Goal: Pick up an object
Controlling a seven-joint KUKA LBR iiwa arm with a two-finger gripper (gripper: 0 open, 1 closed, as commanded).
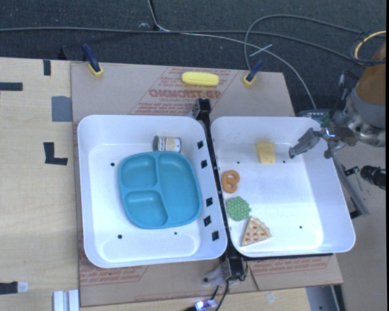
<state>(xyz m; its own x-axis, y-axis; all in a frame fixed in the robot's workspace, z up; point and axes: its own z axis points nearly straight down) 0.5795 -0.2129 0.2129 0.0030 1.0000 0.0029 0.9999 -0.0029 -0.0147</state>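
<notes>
The right bin [324, 193] holds a yellow cheese block [266, 152], an orange pretzel [230, 181], a green round piece [238, 207] and a pizza slice [254, 231]. My gripper [314, 142] hangs over the bin's upper right corner, right of the cheese block. Its fingers are spread open with nothing between them. One finger [302, 144] points left toward the cheese.
The left bin [91, 173] holds a blue divided plate [161, 189] and a small can [166, 144] lying behind it. A yellow banana-like piece [200, 78] lies on the cardboard behind the bins. Cables run above the bench.
</notes>
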